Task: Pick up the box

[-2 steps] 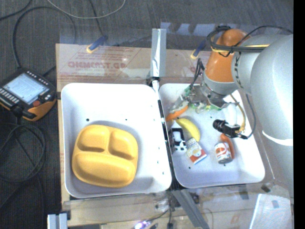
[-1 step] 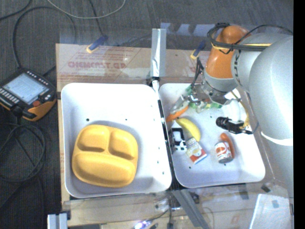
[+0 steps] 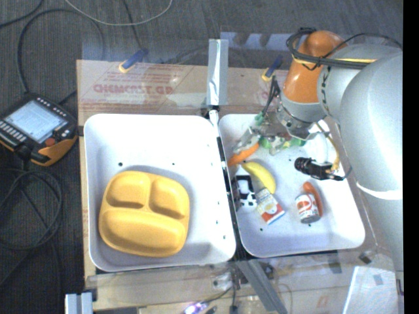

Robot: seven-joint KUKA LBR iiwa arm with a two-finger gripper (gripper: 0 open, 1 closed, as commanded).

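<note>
1. Both bins: plain white; left bin (image 3: 91, 136), right bin (image 3: 347, 231).
2. Tray (image 3: 145, 212) in the left bin: yellow all over, no pattern.
3. Banana (image 3: 260, 176): yellow.
4. Box (image 3: 268, 207): white w/ red & orange print.
5. Can (image 3: 308, 206): red-orange w/ a white patch.
6. Small item (image 3: 245, 195) beside the banana: black & white patches.
7. Carrot-like piece (image 3: 243, 154): orange.
8. Arm (image 3: 373, 110): grey, w/ an orange band (image 3: 308, 70) above the wrist.
9. Gripper (image 3: 280, 136) area: green & white bits, details too small to tell.
10. Handheld controller (image 3: 36, 128) on the floor: black w/ orange edge, pale screen.
11. Board (image 3: 141, 87) under the bins: brown cardboard w/ faded red print.
</note>
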